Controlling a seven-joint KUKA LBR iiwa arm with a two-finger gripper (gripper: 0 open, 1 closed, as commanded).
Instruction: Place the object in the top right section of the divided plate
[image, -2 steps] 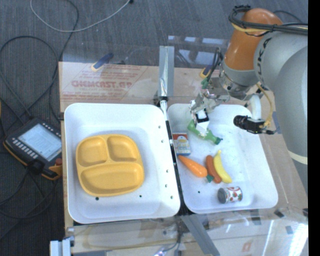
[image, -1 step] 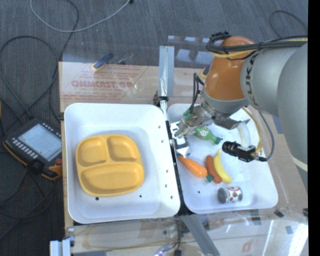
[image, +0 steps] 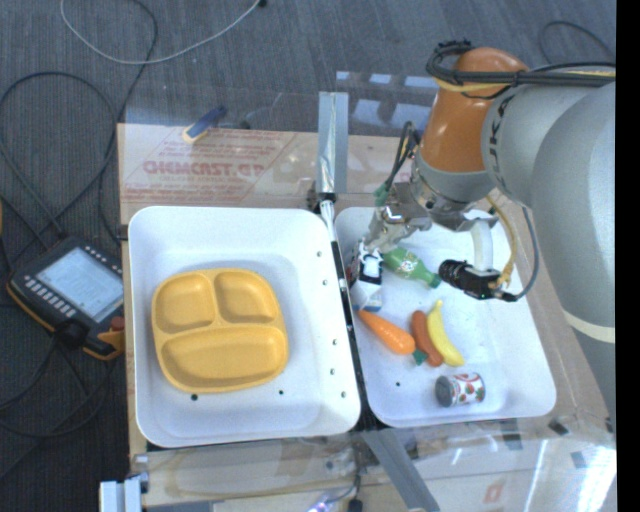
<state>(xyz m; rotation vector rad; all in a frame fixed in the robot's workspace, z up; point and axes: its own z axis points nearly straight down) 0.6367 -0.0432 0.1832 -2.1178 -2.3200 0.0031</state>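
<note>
Smooth matt yellow plastic divided plate (image: 220, 330) in a glossy white plastic bin (image: 300, 240); shiny metal can (image: 460, 389).

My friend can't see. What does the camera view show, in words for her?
A grey and orange robot arm reaches into the right white bin, its gripper low beside a green bottle. Near them lie a carrot, a banana and a small can. The left bin holds a yellow divided plate.

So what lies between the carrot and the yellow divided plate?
In the camera view, bare white bin floor and the two bins' adjoining rims separate the carrot from the divided plate.
</note>
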